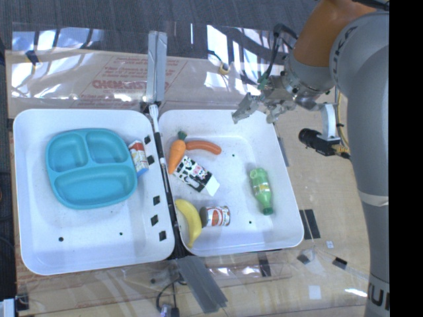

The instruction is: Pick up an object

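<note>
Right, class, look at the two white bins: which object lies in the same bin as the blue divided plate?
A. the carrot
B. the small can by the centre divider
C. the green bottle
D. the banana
B: the small can lies against the right edge of the blue divided plate in the left bin, while the green bottle, banana and carrot all lie in the right bin.

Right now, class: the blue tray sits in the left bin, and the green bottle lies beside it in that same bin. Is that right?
Not quite. The camera view shows the blue tray in the left bin, but the green bottle lies in the right bin, apart from the tray.
</note>
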`<action>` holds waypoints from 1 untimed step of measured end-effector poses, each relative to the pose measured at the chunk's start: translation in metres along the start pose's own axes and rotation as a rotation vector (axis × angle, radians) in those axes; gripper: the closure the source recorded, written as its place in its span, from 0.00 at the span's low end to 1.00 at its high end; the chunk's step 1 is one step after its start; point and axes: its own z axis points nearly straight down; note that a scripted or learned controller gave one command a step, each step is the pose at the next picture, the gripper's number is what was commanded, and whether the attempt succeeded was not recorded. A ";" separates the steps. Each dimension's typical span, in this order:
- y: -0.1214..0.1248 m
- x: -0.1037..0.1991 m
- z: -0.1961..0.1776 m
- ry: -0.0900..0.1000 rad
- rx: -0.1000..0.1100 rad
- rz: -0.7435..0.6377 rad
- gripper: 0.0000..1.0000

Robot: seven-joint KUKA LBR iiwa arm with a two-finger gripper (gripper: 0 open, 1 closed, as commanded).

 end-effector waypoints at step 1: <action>0.010 0.036 0.104 0.000 0.000 0.015 0.00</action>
